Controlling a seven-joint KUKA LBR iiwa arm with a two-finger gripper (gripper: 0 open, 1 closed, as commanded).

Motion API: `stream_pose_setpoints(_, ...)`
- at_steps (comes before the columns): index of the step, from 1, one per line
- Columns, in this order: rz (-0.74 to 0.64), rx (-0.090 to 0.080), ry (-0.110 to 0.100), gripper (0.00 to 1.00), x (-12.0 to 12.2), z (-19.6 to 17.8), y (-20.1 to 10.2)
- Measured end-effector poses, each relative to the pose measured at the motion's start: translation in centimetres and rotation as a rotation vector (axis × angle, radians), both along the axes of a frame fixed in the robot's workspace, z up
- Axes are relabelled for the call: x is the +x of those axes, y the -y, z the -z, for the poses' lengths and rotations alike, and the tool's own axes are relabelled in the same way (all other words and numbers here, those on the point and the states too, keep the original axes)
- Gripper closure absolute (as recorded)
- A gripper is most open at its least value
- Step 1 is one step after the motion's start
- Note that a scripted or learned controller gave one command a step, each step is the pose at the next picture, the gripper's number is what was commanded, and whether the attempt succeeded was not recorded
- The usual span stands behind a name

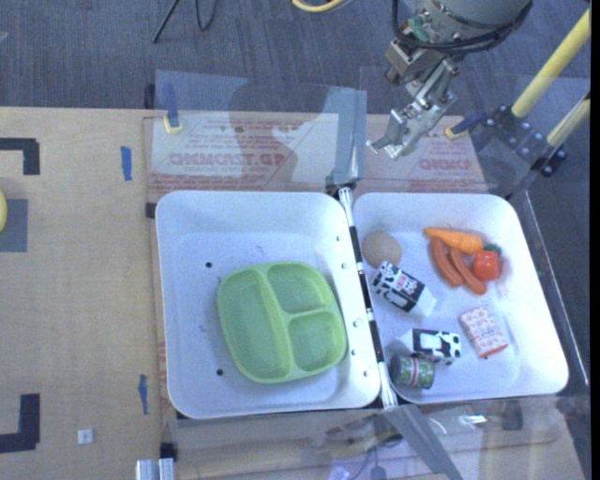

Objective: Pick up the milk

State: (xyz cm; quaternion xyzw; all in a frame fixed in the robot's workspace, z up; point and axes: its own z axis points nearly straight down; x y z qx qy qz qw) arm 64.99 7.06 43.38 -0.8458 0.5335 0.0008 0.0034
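1. Pincer (398,141) hangs above the worktop behind the right bin (539,281), fingers apart, holding nothing
2. Right bin: two milk cartons (397,286) (438,344), egg (381,249), carrot (454,238), can (412,371)
3. Left bin (178,281): green tray (281,321)

My arm (469,11) is cut off by the top edge; my end effector (398,139) is too blurred to read its fingers, and the can's (412,371) label is too small to read

two milk cartons (398,286), one egg (382,249), one carrot (454,239), one green tray (281,321), two bins (187,225)
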Motion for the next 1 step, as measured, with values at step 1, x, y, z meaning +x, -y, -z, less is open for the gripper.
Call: stream_pose_setpoints(1, -0.255, 0.0, 0.001, 1.0, 0.94, 0.01, -0.84)
